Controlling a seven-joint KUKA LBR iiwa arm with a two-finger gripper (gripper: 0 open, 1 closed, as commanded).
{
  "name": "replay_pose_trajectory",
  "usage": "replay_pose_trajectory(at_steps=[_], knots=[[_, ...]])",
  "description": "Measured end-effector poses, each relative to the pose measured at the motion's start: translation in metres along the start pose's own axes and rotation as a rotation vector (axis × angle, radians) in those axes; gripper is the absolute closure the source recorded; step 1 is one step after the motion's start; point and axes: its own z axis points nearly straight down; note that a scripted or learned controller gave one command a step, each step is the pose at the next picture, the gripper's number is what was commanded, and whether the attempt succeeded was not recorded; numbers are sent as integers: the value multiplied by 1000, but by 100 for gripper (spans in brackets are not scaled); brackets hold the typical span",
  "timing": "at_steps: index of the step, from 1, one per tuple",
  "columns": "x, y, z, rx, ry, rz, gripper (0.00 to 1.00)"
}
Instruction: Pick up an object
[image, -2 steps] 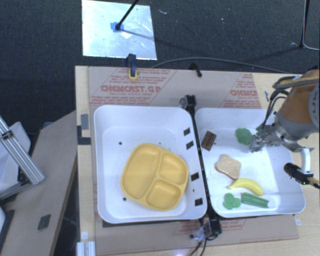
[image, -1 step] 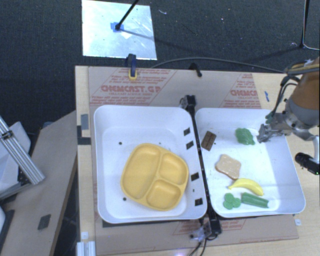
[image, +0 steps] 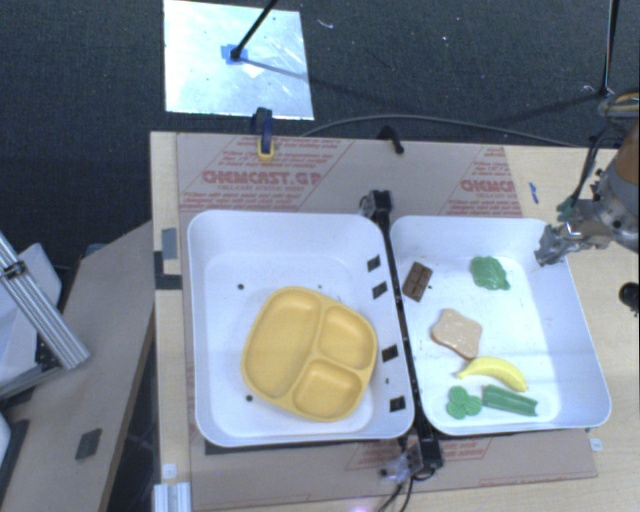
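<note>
The two-finger metal claw (image: 553, 247) was seen at the far right corner of the right shallow white bin (image: 590, 395), hanging just over its rim, and nothing was gripped between its fingers; whether these were spread or closed could not be told, as the tips were too small and blurred. All objects that could be picked were lying in that same bin, to the left of the claw and towards the near edge. Nearest to it was the flat green leafy toy vegetable (image: 489, 273), close to the far wall of the bin. A small brown chocolate-like block (image: 416, 281) was placed against the left wall, and a tan slice of toy bread (image: 457, 333) was found near the middle. By the near edge were laid a yellow toy banana (image: 494, 373), with its long axis running from left to right and a little slanted, a long green toy pod (image: 510, 402) lying in almost the same direction, and a small green broccoli-like piece (image: 463, 403) just beside the pod. So six objects were counted, one of each kind. In the left white bin (image: 215, 300) one yellow plastic tray with three compartments (image: 310, 353) was resting. As a judgement, the leafy piece would demand the shortest reach.
</note>
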Motion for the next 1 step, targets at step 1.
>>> replay_pose_trajectory(at_steps=[1], knots=[[0,1,-25,4,2,-1,100]])
